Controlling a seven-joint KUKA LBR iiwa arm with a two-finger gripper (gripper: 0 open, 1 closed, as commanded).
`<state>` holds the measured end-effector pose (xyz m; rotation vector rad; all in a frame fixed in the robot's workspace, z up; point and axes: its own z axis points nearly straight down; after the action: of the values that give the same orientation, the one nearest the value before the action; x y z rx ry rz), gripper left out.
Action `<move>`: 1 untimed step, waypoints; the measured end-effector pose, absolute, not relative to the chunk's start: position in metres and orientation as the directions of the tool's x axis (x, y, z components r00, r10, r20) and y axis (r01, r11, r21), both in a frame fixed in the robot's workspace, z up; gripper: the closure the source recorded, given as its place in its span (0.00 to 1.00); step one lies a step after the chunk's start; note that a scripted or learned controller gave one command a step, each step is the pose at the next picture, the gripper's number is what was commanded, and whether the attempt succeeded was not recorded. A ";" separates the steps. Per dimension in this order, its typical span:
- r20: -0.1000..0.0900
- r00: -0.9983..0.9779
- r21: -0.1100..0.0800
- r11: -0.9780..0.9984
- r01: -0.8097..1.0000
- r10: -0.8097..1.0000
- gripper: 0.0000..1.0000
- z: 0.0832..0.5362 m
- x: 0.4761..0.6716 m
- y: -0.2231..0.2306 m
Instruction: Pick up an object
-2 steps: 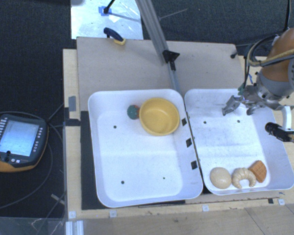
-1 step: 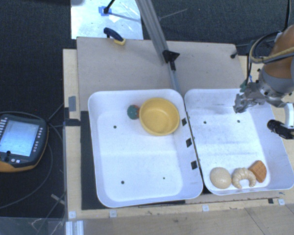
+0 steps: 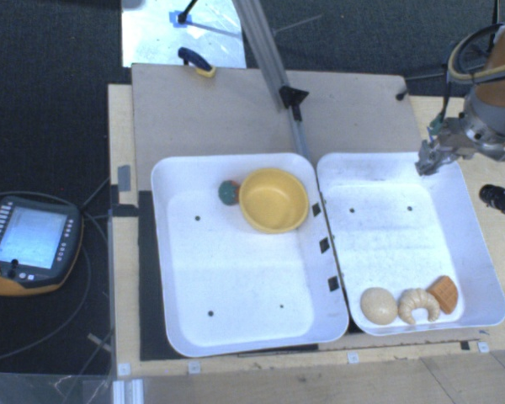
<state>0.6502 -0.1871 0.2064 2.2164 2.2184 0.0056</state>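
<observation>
- the bench [image 3: 261, 108] is a tan board carrying 2 shallow white bins side by side, with dark floor around it.
- the left bin [image 3: 236, 301] is the bigger-looking tray, sitting a little askew, with most of its floor bare.
- the right bin [image 3: 404, 225] touches it along the middle seam, where a few black clips show.
- the arm [image 3: 497, 91] comes in from the right edge, grey with an orange band above the wrist.
- a teach pendant [image 3: 29, 242] lies on the floor well left of the bench, screen lit.
- a yellow bowl [image 3: 273, 199] sits upright near the top right corner of the left bin.
- the gripper [image 3: 429, 160] hangs over the top right corner of the right bin, well apart from every object; i cannot tell whether it is spread or closed, it is too small and dark.
- a pale round bun [image 3: 379, 305] lies at the bottom of the right bin.
- a croissant [image 3: 419, 305] lies just beside the bun, on its right.
- an orange-brown wedge [image 3: 443, 293] touches the croissant's right side.
- a small dark green ball [image 3: 228, 193] rests against the bowl's left rim.
</observation>
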 end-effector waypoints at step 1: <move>-0.001 -0.001 0.005 0.001 1.000 1.000 1.00 0.253 0.651 -0.187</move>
<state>0.6511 -0.1873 0.2527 2.2172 2.2192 0.0046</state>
